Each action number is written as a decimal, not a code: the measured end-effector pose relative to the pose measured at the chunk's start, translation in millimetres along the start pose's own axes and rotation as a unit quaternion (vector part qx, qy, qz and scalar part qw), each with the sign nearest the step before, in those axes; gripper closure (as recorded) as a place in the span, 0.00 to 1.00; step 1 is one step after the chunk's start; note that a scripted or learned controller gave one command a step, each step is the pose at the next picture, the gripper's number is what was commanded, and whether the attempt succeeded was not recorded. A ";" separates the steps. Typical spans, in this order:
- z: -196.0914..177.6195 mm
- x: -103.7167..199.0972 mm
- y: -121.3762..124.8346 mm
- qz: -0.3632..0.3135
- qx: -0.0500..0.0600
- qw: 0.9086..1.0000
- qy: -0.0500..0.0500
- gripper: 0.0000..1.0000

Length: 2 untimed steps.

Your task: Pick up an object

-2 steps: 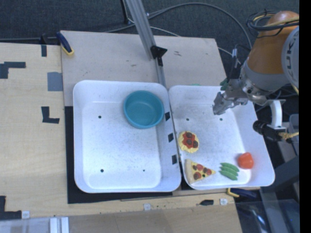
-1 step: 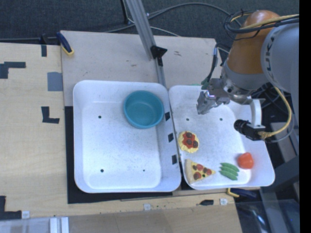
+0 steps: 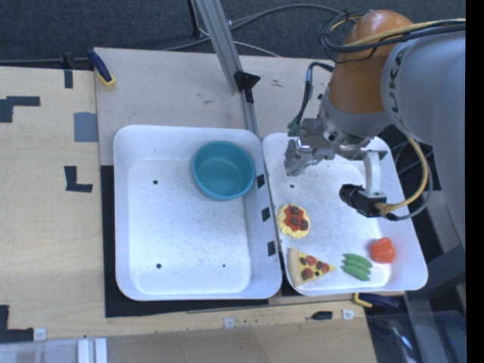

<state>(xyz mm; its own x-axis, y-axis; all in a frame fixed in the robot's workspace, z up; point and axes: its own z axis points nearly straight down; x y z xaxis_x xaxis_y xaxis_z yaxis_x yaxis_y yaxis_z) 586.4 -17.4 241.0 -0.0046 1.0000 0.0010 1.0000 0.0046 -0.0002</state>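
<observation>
My gripper (image 3: 296,161) hangs over the far left part of the right bin (image 3: 333,195), above bare white floor. Nothing shows between its fingers. Below it in the same bin lie a round toy pizza (image 3: 293,221), a pizza slice (image 3: 308,266), a green pea pod (image 3: 356,265) and a red tomato-like piece (image 3: 383,249). The round pizza is the closest of these, a short way toward the near edge from the gripper. A blue bowl (image 3: 223,169) sits upright in the far right part of the left bin (image 3: 166,233).
A slanted metal pole (image 3: 223,44) rises behind the bins and meets the divide between them. Cables and a black fitting (image 3: 361,199) hang from the wrist over the right bin. A blue-and-yellow clamp (image 3: 102,68) lies at the bench's far left corner.
</observation>
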 end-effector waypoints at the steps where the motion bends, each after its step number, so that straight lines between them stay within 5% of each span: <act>1: 11.7 59.1 4.2 0.000 0.001 1.000 0.000 1.00; 2: 6.6 118.1 1.2 0.000 0.000 1.000 0.000 1.00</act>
